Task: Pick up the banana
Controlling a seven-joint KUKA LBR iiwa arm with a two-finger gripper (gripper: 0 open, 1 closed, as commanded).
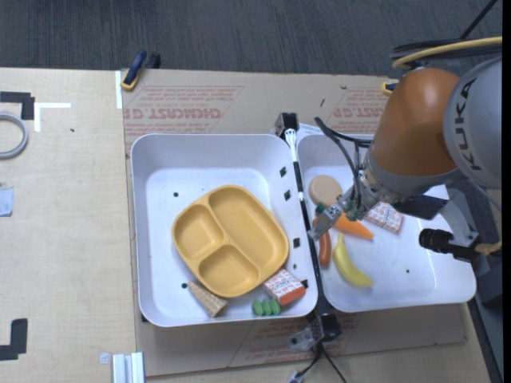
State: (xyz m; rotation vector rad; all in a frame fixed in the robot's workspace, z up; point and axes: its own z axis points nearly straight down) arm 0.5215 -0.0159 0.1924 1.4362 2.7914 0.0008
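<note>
The yellow banana (350, 265) lies in the right bin (415, 290), near its left wall, curving from upper left to lower right. My gripper (334, 214) hangs just above and to the left of the banana's upper end, over an orange carrot (354, 228) and beside a red sausage (325, 248). The grey arm with its orange band covers the bin's upper right. Nothing shows between the fingers, and the banana rests on the bin floor.
A round tan cookie (323, 188) and a red-and-white packet (384, 216) also lie in the right bin. The left bin (160, 174) holds a yellow divided plate (230, 240), a cracker (207, 298), a green piece (267, 306) and a red-orange packet (285, 286).
</note>
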